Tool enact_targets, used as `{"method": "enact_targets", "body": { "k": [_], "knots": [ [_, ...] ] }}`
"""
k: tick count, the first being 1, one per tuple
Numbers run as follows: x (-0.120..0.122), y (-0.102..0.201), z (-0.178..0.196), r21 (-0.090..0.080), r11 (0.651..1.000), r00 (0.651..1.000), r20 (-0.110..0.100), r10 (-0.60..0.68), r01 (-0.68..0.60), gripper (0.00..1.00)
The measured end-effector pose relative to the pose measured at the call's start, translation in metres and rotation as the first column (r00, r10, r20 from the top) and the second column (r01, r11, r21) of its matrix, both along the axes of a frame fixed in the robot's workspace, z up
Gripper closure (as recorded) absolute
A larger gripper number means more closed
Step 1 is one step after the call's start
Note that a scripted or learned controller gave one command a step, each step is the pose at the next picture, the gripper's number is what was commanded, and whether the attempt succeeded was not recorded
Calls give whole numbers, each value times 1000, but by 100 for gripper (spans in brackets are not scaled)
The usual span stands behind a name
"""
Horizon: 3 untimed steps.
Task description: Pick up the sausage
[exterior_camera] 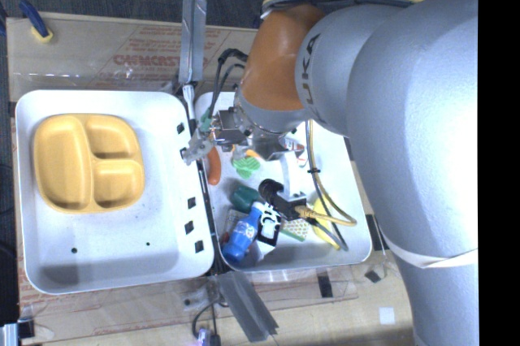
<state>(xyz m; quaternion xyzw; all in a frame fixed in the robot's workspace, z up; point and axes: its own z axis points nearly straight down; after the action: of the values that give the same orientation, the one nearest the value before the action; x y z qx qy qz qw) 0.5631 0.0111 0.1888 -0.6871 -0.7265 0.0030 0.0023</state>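
The sausage (213, 167) is a small orange-red piece lying against the left wall of the right bin (354, 198), close to the divider between the bins. My gripper (208, 143) hangs just above the sausage's upper end, at the bin's left rim. The grey arm with its orange band covers the upper half of the right bin. The gripper body hides whether the sausage is between its tips.
A yellow divided plate (88, 162) lies in the left bin (97, 263). In the right bin, a light green piece (246, 166), a dark green object (242, 196), a blue can (240, 239) and a small card (296, 231) crowd the space beside and below the sausage.
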Motion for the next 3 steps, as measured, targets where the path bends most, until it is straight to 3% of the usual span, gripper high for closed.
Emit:
{"method": "enact_targets", "body": {
  "k": [1,2,3],
  "knots": [
    [-11,-17,0,0,1000,1000,-2,10,-10,0],
    [-10,-17,7,0,1000,1000,-7,14,-14,100],
    [-10,-17,7,0,1000,1000,-7,14,-14,0]
  ]
}}
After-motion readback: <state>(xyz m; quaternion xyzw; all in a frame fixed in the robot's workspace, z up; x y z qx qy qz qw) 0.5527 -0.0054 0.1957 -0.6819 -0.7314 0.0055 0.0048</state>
